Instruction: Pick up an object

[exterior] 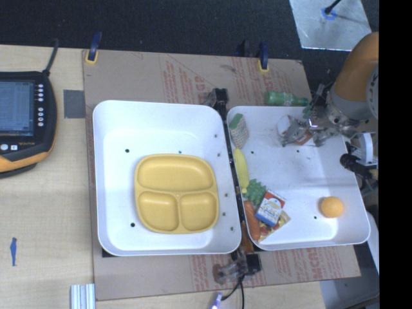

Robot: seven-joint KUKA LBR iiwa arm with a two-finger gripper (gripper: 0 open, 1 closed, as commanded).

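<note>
The yellow tray [175,193] is smooth plastic with three dips, lying in the left bin [109,127]. To its right, in the right bin [351,237], sits a small round orange ball [331,206]. Nearer the tray lie a long yellow corn cob [241,167], a flat shiny packet [270,209] and an orange carrot [250,216]. The grey arm leans in over the right bin's far corner. Its hand [297,136] hangs low, fingers seemingly spread, holding nothing.

overhead slanted view, both bins [106,172]
</note>
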